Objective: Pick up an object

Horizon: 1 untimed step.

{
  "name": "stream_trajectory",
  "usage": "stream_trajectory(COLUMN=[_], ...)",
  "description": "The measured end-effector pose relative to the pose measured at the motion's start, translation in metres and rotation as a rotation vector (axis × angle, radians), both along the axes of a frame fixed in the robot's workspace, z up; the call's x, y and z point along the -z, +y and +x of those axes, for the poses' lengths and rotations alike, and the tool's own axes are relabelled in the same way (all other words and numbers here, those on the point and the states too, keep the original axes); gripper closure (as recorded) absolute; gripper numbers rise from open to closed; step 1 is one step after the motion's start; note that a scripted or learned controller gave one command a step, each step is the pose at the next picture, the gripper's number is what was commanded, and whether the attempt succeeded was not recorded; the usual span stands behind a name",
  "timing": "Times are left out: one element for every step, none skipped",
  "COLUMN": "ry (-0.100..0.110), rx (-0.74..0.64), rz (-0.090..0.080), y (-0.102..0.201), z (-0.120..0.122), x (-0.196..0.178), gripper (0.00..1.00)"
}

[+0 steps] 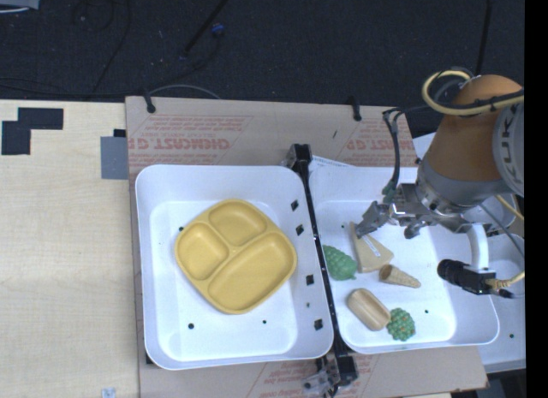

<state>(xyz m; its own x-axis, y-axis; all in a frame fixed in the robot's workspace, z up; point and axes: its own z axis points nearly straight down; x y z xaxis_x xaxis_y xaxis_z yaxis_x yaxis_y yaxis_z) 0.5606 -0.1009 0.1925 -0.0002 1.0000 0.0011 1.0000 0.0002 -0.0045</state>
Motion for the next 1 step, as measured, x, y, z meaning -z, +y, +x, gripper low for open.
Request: stream_trajectory(ry=[0.006], rx=[0.001], rz=[0.001], y=[-0.0009], z=[-0.0077], x=[0.0626], gripper=[0.00])
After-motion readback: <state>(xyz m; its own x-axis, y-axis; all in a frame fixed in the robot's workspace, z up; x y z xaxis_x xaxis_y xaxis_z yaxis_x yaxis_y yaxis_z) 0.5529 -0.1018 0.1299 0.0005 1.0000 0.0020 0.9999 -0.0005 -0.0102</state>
